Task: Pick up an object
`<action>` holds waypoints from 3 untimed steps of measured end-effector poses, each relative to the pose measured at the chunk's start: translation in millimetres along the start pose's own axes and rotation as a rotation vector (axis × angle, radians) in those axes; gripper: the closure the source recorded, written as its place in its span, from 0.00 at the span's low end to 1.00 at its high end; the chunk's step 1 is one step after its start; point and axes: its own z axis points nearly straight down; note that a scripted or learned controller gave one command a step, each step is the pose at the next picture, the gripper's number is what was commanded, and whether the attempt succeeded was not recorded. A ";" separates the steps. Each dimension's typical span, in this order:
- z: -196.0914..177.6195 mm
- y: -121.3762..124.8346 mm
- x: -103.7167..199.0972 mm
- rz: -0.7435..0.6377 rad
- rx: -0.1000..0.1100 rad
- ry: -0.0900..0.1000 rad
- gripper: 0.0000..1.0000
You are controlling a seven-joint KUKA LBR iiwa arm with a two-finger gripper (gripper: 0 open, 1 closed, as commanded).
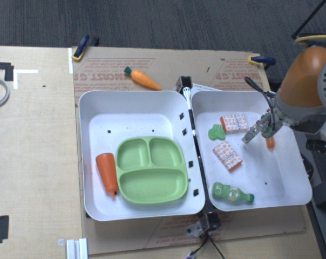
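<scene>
- Your claw (258, 131) is hanging over the right bin (284, 196), near its far right corner; you cannot tell from here how wide it is standing or whether anything is in it.
- A small orange piece (270, 142) is showing just beside the claw, toward the bin's right wall.
- In that same bin, two printed cartons are lying: one (234, 123) toward the far edge, one (228, 156) at the middle.
- A green leafy piece (217, 133) is sitting near the bin's left wall, and a green bottle (232, 193) is lying along its near edge.
- In the left bin (98, 109), a green divided plate (151, 170) is resting, with an orange cone-shaped piece (107, 172) lying just beside it on its left.
- A toy carrot (143, 79) is lying on the desk (33, 161) beyond the left bin's far edge.
</scene>
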 end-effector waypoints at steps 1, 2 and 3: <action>-138.4 30.7 66.3 -0.014 0.002 0.002 1.00; -154.7 27.7 166.8 0.142 0.003 0.004 1.00; -154.7 27.6 166.7 0.142 0.003 0.004 0.00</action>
